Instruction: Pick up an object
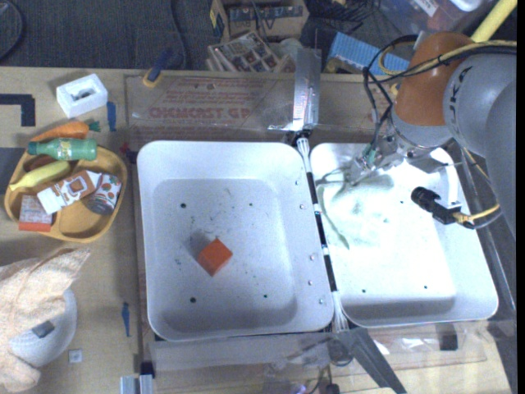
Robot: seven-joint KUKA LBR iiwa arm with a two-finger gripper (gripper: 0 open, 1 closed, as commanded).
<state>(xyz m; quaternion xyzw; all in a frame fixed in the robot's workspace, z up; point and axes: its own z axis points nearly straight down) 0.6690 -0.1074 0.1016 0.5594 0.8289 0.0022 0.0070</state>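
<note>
Nearest the lens, the hand point(367, 164) hangs over the right bin point(426, 302), at its upper left corner; whether it is clenched or released I cannot tell, since glare blurs it. Well apart, in the left bin point(164, 171), an orange block point(216, 256) lies alone on the floor. It looks light, stiff and perhaps slightly slick; opposite flat faces seem the best hold.

A clear plastic sheet point(215, 109) lying along the upper middle of the frame, behind the left bin point(156, 171), carries faint reddish printed capitals; the letters are too blurred to make out for certain. The small packets in the yellow bowl point(16, 208) at left show printing too small to read
</note>
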